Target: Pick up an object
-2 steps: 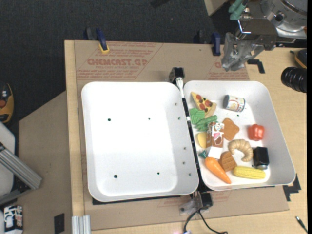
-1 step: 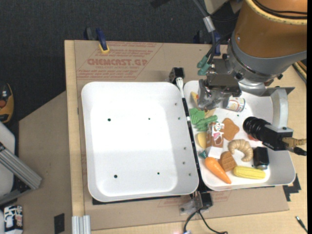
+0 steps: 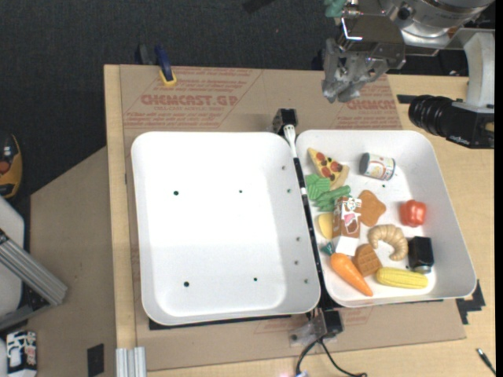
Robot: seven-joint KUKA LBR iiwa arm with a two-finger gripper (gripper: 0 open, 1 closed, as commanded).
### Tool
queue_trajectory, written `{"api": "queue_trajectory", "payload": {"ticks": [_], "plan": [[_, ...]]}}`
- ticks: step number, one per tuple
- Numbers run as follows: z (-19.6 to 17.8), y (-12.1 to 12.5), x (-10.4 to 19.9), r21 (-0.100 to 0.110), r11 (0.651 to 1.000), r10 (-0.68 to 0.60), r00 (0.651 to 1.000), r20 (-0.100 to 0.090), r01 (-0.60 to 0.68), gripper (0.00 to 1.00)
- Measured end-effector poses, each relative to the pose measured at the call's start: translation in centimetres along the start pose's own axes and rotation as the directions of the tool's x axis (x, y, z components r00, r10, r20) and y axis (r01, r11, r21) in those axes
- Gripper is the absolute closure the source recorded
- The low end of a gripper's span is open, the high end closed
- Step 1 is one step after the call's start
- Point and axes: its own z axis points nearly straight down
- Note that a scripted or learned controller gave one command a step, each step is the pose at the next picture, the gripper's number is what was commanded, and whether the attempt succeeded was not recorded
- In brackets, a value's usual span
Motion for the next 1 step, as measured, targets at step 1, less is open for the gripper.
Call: {"api": "queue_trajectory", "payload": {"ticks": [1], "plan": [[10.96,-3.78,6.79,0.028,1.000,-0.006,1.000,0.006,0.006,1.00]]}}
